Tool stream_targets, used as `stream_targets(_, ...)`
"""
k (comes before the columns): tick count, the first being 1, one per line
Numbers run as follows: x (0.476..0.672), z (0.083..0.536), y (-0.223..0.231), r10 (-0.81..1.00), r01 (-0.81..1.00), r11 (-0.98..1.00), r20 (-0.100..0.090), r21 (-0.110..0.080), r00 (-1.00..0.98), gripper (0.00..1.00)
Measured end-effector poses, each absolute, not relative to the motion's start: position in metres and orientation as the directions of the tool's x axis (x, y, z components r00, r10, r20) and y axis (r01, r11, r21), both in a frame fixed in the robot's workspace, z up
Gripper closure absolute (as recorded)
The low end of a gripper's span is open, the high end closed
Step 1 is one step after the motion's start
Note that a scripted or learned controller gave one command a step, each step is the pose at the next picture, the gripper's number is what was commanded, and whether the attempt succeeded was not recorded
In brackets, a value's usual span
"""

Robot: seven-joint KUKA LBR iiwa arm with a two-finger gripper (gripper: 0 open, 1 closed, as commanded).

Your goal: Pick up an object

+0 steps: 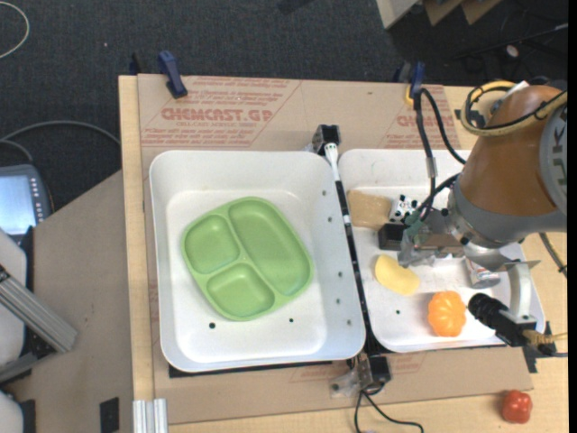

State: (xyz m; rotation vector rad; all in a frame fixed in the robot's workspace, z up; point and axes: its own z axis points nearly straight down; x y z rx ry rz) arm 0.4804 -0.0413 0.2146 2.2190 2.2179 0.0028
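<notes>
While the gripper point(407, 244) hangs low over the right bin point(389, 168), centre-right of frame, finger state cannot be told. Contents: 1 yellow piece point(397, 276) just below it, 1 orange pumpkin point(446, 314), 1 tan block point(368, 208). Left bin point(171, 242): 1 green divided plate point(247, 257).

A light green plate point(247, 258) lies in a white bin point(171, 242). Nearby sit a pale yellow lump point(397, 276), an orange pumpkin point(446, 314) and a tan block point(368, 209).

A robotics lab: a clamped bench point(225, 106), two white bins point(171, 242), loose cables point(54, 129) and a carpeted floor point(180, 16).
</notes>
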Motion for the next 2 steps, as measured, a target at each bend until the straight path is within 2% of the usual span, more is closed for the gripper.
stream_targets(2, 0.4816, 0.2345, -0.0411, 1.000, 1.000, 0.001, -0.004, 0.008, -0.001, 1.00)
